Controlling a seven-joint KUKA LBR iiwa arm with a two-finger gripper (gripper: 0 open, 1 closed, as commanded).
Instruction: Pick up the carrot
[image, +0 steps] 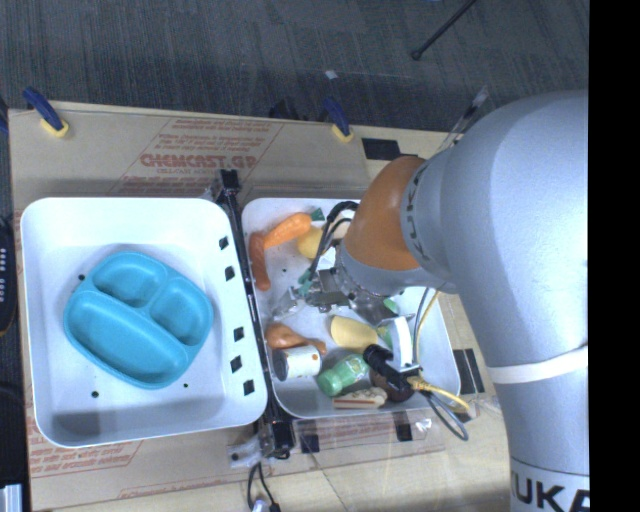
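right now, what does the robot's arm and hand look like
The arm is bulky, smooth and rounded, in light grey, with an orange band above the wrist and part of black KUKA lettering low on its body. The hand is a small cluster of grey metal parts. Black and yellow cables trail beside the wrist.

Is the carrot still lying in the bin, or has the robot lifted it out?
Lying in the bin. The carrot rests on the floor at the far end of the right bin, and the gripper sits apart from it, nearer the middle.
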